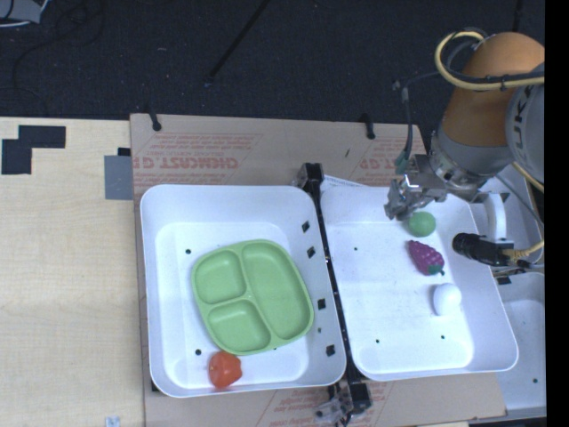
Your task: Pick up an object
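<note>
The gripper (404,201) sits in the upper right of the frame, at the far end of the right bin (391,350), hanging from the grey arm (484,114) with its orange band; its dark metal tip is seen from above and I cannot tell how it is set or whether anything is caught in it. Just below and to the right of that tip lies a small green round object (421,223), touching or almost touching the gripper's end; which of the two cannot be made out. Lower in the same bin, toward its right side, rests a purple bunch of toy grapes (426,257), near the green one but apart from it, and below that again a small white egg-shaped object (445,299), close to the bin's right wall. The left bin (164,238) fills the middle of the frame, touching the right bin along a dark divider. In it lies a green divided plate (252,296) with three compartments, turned at a slant, and just beside the plate's lower left edge, near the bin's bottom wall, sits a small red-orange object (224,369). Both bins stand on a brown cardboard sheet (267,145) on the pale bench (62,283).
</note>
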### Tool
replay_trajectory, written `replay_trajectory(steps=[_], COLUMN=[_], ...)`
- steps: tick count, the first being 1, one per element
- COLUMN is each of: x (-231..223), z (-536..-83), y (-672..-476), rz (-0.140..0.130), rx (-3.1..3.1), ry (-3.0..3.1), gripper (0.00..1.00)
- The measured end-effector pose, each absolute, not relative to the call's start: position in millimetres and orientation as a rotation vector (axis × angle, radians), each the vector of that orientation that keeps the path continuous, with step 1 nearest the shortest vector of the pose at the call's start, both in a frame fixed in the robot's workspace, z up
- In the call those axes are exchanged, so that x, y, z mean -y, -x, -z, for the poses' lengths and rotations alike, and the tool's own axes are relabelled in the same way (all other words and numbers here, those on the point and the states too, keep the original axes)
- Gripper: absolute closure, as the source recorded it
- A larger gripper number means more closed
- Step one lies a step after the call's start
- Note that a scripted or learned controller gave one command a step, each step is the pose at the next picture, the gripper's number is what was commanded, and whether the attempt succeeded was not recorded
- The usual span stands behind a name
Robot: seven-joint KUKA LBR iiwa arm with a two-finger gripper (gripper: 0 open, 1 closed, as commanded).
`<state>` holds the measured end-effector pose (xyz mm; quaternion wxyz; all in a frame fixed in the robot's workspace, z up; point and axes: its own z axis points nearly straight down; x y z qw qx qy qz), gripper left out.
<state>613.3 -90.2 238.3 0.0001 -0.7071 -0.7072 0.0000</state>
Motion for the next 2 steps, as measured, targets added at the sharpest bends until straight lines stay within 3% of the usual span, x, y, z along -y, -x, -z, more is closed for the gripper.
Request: replay_trajectory(steps=[2], x=[-10], z=[-250], y=[-564.5], rz=[-0.002], rx=[2.223], ry=[2.212], gripper=[1.0])
